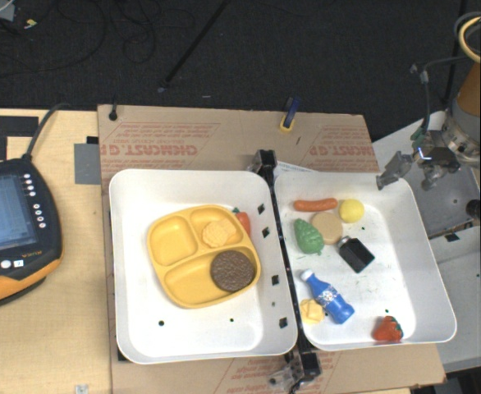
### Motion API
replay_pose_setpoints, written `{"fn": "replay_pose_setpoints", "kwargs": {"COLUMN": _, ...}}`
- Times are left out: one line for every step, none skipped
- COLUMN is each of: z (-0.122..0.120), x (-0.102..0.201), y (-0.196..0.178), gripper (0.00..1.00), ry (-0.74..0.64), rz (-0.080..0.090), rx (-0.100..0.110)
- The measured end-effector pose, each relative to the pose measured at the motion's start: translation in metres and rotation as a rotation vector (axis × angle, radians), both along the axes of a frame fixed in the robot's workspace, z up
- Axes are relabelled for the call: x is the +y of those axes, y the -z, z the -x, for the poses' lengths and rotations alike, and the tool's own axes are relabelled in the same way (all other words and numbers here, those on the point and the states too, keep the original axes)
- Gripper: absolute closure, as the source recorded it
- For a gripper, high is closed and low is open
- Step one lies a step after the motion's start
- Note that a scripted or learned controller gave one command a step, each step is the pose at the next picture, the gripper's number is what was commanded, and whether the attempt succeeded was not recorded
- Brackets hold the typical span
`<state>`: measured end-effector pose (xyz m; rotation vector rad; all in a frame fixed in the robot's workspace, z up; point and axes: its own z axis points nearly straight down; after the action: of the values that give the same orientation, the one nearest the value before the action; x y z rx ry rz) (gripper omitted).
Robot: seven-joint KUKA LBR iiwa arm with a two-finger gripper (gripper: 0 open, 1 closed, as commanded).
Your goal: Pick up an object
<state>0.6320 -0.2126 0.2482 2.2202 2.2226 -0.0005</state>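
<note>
1. Plainly, no single target is named, so any item in the right-hand shallow white plastic bin (425, 245) would do; the small black rectangular block (356, 254) near its middle looks the easiest, judged rigid, light and flat-sided, best pinched across its narrow width.
2. Just beside it lie a round tan disc (328, 226), a bumpy green toy vegetable (308, 237), a smooth yellow ball (351, 211) that would likely roll, and a slim orange toy sausage (315, 205).
3. Nearer the front sit a glossy blue-and-white toy bottle (328, 296), probably slippery, touching a small yellow lump (311, 310), and a red strawberry-like toy (387, 328) in the corner.
4. Outward, the left-hand white bin (134, 302) holds a yellow compartmented plastic tray (183, 290) carrying a ridged yellow waffle-like piece (217, 234) and a dark brown round patty (233, 270).
5. At the right bin's far right corner hangs the metal two-finger gripper (425, 161); whether its pincer is spread or pressed together I cannot tell, and nothing shows between it.
6. Brown printed cardboard (191, 142) underlies both bins.
</note>
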Motion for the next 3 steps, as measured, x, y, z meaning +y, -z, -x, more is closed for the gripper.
{"fn": "replay_pose_setpoints", "kwargs": {"z": 0.000, "x": 0.000, "y": -0.010, "gripper": 1.00, "ry": -0.002, "rz": 0.000, "rx": 0.000}}
{"fn": "replay_pose_setpoints", "kwargs": {"z": 0.003, "x": 0.127, "y": 0.008, "gripper": 1.00, "ry": -0.010, "rz": -0.006, "rx": 0.005}}
{"fn": "replay_pose_setpoints", "kwargs": {"z": 0.040, "x": 0.214, "y": -0.001, "gripper": 1.00, "ry": -0.007, "rz": -0.004, "rx": 0.005}}
